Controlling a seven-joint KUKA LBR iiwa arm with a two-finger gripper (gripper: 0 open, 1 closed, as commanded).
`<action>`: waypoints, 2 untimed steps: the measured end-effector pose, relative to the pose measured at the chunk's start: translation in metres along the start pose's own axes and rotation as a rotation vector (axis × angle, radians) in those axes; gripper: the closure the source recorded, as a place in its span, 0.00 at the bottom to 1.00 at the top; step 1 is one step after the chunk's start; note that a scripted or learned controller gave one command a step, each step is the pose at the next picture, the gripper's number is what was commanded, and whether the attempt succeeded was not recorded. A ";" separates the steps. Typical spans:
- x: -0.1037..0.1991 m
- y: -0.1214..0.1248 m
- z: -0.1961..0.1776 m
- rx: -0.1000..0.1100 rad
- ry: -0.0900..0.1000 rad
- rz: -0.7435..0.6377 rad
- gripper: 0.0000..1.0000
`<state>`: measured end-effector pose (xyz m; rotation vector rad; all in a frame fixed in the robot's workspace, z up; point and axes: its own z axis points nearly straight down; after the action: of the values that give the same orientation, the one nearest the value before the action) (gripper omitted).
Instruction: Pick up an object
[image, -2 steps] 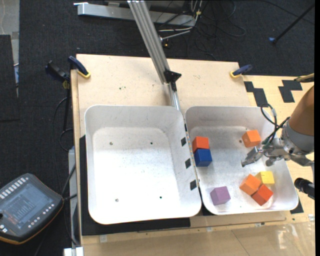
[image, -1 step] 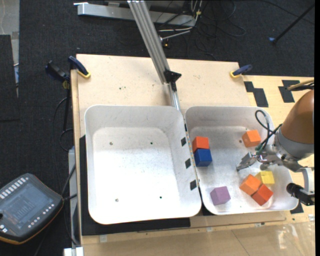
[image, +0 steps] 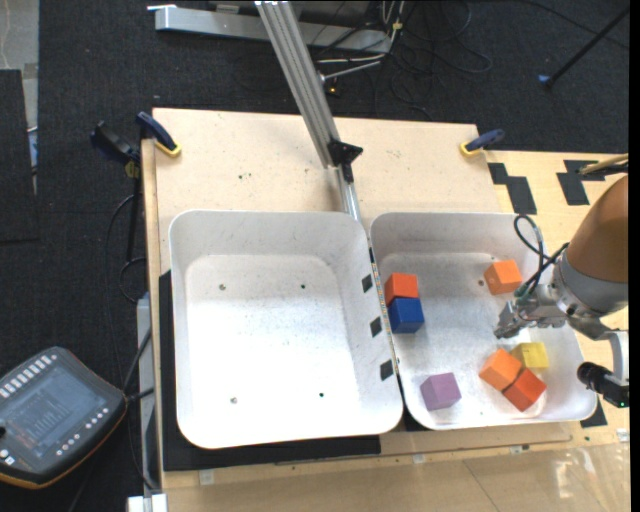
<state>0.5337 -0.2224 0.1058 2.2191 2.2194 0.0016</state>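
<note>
The right bin (image: 455, 228) holds several small cubes. An orange cube (image: 402, 286) touches a blue cube (image: 406, 314) near the bin's left wall. Another orange cube (image: 503, 274) lies at the back right. A yellow cube (image: 533, 354), an orange cube (image: 500, 369) and a red-orange cube (image: 526, 388) cluster at the front right, and a purple cube (image: 440, 390) sits near the front. My gripper (image: 512, 320) hangs low over the right side of this bin, between the back orange cube and the yellow cube. I see nothing held in it.
The left bin (image: 190, 240) stands beside the right one, sharing a middle wall. A metal pole (image: 305, 85) slants from the top down to the bins' junction. Clamps (image: 160, 135) (image: 480, 142) sit on the bench's back corners. A teach pendant (image: 50, 415) lies at the lower left.
</note>
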 end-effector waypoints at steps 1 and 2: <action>0.007 0.006 -0.060 -0.004 -0.001 -0.003 1.00; 0.017 0.010 -0.116 -0.004 -0.001 -0.004 1.00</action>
<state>0.5430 -0.2054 0.2218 2.2116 2.2216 0.0051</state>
